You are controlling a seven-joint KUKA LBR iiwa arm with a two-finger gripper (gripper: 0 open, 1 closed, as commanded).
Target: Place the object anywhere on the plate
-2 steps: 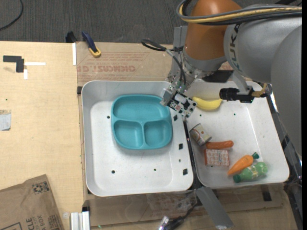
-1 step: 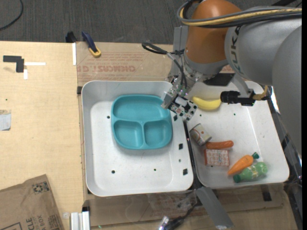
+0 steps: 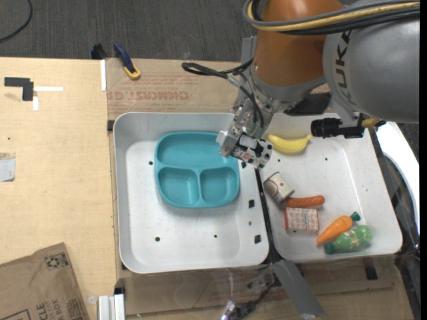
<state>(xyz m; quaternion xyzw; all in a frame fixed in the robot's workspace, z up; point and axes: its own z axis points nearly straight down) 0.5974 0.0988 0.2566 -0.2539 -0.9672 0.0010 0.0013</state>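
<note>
Teal plate point(image 3: 197, 172) lying flat in the left bin point(image 3: 121, 199), toward its back half: rounded-rectangle shape, smooth plastic look, raised rim, one long compartment across the far side and two smaller ones side by side on the near side. Gripper point(image 3: 244, 147) hanging over the plate's far right corner, close to the wall shared by the two bins, on a grey arm with an orange band above the wrist. Whether clenched or released, and whether carrying anything, impossible to tell from this angle. In the right bin point(image 3: 383, 179), six loose items. Yellow banana point(image 3: 289, 143) at the back, just beside the gripper. Small tin can point(image 3: 278, 187) on its side near the dividing wall. Reddish sausage point(image 3: 307, 201) just right of the can. Pale patterned box point(image 3: 301, 219) below the sausage, touching or nearly so. Orange carrot point(image 3: 333, 229) with a green top, lying against a green bottle point(image 3: 350, 240) at the front right. Behind the bins, flat cardboard point(image 3: 173, 87) with red print and a blue-and-yellow clamp point(image 3: 127, 62).
</note>
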